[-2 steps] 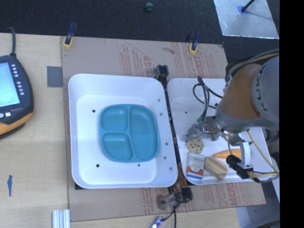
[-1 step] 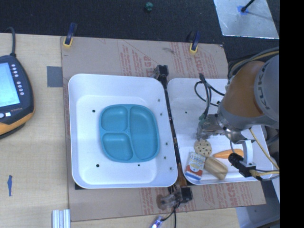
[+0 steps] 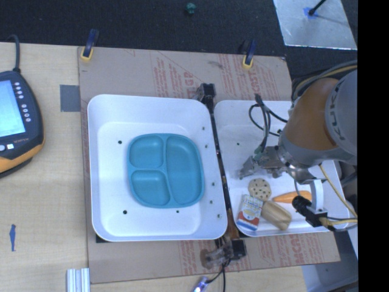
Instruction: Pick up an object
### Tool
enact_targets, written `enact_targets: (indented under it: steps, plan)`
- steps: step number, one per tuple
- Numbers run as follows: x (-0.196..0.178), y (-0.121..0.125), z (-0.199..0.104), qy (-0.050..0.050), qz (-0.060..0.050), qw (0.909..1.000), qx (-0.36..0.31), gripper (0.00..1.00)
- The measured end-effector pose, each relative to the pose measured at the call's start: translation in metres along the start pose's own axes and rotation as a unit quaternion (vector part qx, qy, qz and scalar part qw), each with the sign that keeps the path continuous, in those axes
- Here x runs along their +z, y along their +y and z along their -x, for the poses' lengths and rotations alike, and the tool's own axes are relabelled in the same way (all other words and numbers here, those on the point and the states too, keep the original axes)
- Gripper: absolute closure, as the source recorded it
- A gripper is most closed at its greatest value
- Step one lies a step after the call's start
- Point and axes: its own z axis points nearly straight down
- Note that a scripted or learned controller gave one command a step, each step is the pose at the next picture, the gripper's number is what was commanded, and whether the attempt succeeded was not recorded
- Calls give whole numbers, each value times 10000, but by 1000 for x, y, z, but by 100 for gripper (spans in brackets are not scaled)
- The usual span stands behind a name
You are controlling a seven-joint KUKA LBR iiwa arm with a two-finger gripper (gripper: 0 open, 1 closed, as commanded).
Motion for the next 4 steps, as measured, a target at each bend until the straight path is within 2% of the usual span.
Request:
enact_targets:
  steps: [1, 2, 3, 4]
  plan:
    - [11, -32, 23, 23, -32, 10000, 14, 0]
    - [-1, -30, 24, 15, -20, 10000, -3, 100]
    - [-1, -30, 24, 16, -20, 10000, -2, 0]
    - [11, -17, -2, 15, -17, 10000, 5, 0]
